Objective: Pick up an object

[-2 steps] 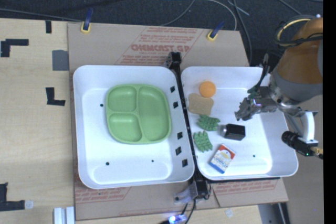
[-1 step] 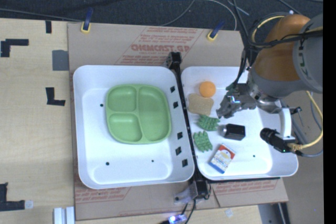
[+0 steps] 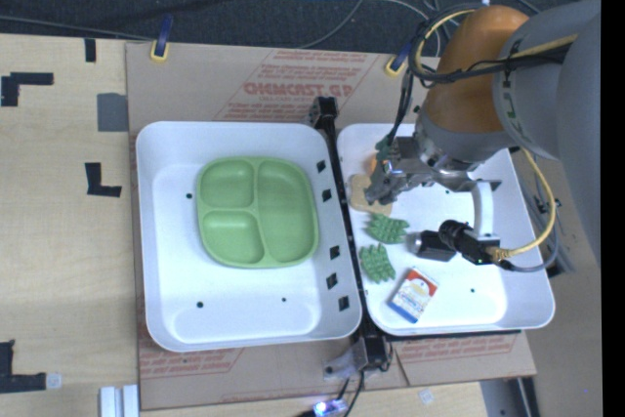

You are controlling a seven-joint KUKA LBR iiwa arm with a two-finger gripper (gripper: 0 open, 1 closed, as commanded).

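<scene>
Your gripper [image 3: 387, 173] sits low near the left wall of the right bin [image 3: 518, 308], directly over a tan object [image 3: 365, 200] lying beside that wall; you cannot tell how far it is open or whether it has hold of anything. Toward the view's bottom lie a green piece [image 3: 388, 228], a second green piece [image 3: 376, 261] and a small box [image 3: 413, 294]. The left bin [image 3: 166, 308] holds a green divided plate [image 3: 259, 210].

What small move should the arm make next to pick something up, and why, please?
Probably lower straight onto the flat tan piece: the gripper hangs over it by the right white bin's left wall, closer than the green leafy toys or the small blue-and-white box.
</scene>
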